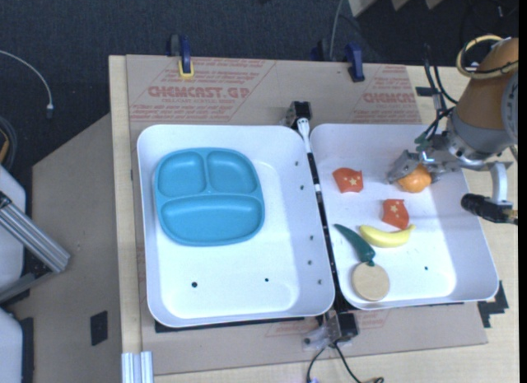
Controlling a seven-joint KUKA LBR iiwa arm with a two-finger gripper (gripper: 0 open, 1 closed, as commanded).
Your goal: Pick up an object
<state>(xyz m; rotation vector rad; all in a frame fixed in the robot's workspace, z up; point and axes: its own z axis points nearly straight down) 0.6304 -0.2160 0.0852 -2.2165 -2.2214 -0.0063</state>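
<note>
While the arm reaches in from the right of the frame, its gripper [414,172] sits low in the right bin [469,270], fingers closed around an orange [415,181] at the bin's upper right.

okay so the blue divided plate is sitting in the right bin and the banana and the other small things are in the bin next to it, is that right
Not quite. The camera view shows the blue divided plate in the left bin, not the right one. The rest holds: the banana and the other small things lie in the bin next to it, the right bin, where the gripper is over an orange object.
</note>
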